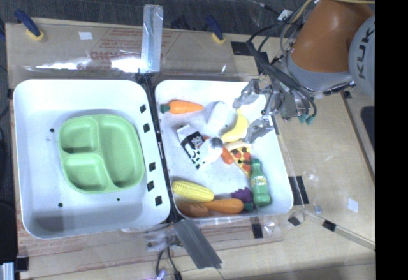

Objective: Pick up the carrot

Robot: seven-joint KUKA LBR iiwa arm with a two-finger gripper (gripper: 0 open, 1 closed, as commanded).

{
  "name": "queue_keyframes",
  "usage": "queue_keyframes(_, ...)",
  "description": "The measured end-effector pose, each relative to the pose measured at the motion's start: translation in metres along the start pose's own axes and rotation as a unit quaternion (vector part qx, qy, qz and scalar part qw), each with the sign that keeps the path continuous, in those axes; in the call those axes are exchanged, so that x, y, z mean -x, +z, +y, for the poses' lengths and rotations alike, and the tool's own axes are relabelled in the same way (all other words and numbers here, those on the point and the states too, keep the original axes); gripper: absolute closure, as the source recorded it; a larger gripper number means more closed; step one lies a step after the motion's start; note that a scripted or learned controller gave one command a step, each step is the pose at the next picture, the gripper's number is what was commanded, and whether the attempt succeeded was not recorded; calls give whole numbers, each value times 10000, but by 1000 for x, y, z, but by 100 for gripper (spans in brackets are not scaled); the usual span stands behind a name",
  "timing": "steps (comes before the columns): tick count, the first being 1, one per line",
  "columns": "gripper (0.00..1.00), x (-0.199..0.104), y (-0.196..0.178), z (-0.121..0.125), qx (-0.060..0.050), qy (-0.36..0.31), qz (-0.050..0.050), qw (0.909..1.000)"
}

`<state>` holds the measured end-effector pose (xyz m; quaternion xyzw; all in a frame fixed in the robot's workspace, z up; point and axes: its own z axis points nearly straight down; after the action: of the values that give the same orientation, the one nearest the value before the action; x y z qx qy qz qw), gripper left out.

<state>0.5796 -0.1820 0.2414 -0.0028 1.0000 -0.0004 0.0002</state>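
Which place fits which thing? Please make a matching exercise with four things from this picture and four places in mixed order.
Things:
1. green divided plate
2. carrot
3. corn cob
4. green bottle

Places:
A. right bin, far left corner
B. left bin
C. right bin, by its right wall
D. right bin, near left part

Pairs: 1-B, 2-A, 3-D, 4-C

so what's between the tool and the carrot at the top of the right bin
In the camera view, a white object lies between the tool and the carrot.
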Motion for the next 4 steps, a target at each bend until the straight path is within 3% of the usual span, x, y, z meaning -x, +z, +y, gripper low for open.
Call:
queue_keyframes(1, 0, -75, 83, 19, 15, 55, 38, 10000)
queue_keyframes(2, 0, -39, 86, -27, 1, 899, -8, 9959)
queue_keyframes(3, 0, -99, 91, -12, 6, 1712, 11, 9852)
queue_keyframes(4, 0, -40, 139, -29, -1, 2539, -39, 9672)
